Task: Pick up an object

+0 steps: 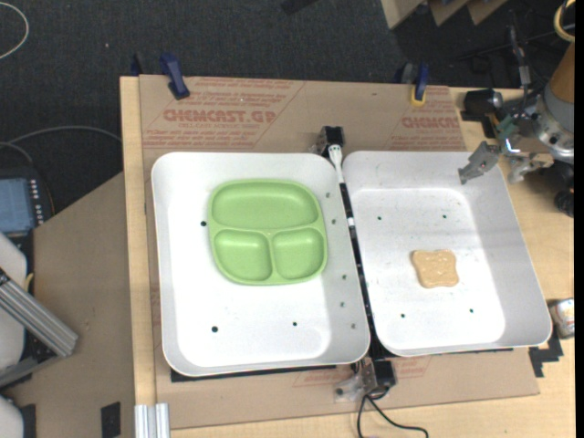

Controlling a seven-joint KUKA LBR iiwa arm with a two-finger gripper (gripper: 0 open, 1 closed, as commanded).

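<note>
The arm is seen at the far right edge, over the far right corner of the right bin (474, 318). Most of it is cut off by the frame; only the wrist end and the tool (478, 164) are shown. The tool is angled down and to the left, its grey tip placed over the bin's far right rim area. Whether the tool is open or closed cannot be told, and nothing is seen gripped by it.

A small tan, toast-shaped object (434, 267) is lying flat in the right bin, right of centre and toward the near side, well apart from the tool.

In the left bin (182, 336) a green divided tray (268, 231) is placed flat, one wide compartment on the far side and two smaller ones on the near side. It is positioned toward the far half of that bin.

Both bins are set side by side, touching along the middle, on a brown board (228, 108) clamped to the desk.
</note>
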